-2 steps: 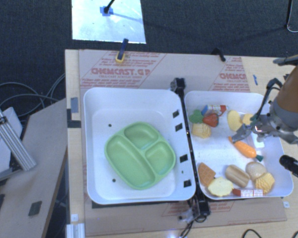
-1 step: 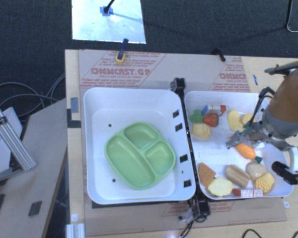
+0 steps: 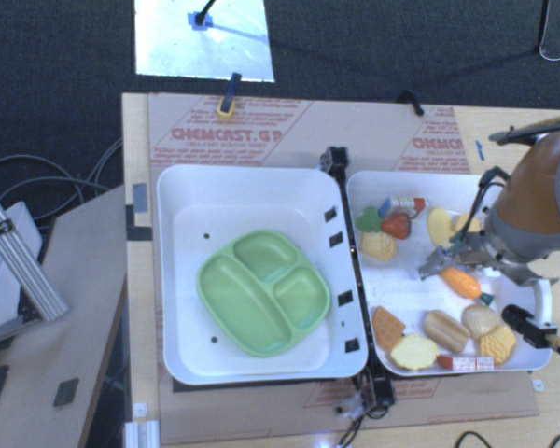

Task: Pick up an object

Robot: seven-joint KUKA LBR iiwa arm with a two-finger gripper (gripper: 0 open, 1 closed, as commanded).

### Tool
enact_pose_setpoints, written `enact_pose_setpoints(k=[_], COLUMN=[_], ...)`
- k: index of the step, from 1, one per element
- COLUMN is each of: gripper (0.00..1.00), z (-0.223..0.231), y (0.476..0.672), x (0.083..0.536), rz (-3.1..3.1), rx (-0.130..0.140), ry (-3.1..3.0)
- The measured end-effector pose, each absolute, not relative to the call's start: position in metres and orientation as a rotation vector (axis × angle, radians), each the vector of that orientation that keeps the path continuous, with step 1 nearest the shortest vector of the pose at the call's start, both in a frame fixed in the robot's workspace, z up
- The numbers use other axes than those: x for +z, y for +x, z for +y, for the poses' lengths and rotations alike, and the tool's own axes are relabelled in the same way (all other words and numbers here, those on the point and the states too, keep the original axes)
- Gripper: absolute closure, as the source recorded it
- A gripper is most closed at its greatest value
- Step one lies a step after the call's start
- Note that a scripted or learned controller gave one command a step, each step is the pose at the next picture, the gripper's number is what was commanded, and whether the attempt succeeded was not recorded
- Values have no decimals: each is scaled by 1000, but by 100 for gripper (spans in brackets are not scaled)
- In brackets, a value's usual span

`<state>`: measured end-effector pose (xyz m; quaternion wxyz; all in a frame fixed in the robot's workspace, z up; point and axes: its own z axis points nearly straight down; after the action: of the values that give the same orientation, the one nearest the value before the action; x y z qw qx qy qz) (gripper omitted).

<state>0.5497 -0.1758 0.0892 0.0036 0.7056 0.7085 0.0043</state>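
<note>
Camera view looks down at a slant on a bench covered with printed protective sheeting, carrying two shallow white bins side by side. Left bin holds a light green divided plate with three compartments, lying flat near the bin's middle. Right bin holds a scatter of toy foods. Along its far side lie a small green piece, a red strawberry-like piece, a small tube with blue and red ends and a pale yellow piece. Just below the green piece sits a yellow corn-like lump. Along the near side lie an orange-brown cracker-like slab, a yellow slice touching it, a tan sausage-shaped piece, a beige rounded piece and a yellow waffle-textured piece.

The grey arm with its orange band reaches in from the right over the right bin. Its tool hangs low over the bin's middle, just beside an orange carrot-like piece, which lies on the bin floor directly under and beside the tool's tip. Whether the tool touches the carrot is not clear, and I cannot tell whether it is open or closed, since the wrist body hides that part.
</note>
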Motion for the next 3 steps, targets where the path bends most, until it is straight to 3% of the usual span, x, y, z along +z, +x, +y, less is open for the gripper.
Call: enact_pose_setpoints(k=[1, 3], gripper=[100, 100], z=[-177, -180], y=[547, 544], x=[96, 204], rz=[2223, 2222], rx=[4, 4], ry=[2217, 2213])
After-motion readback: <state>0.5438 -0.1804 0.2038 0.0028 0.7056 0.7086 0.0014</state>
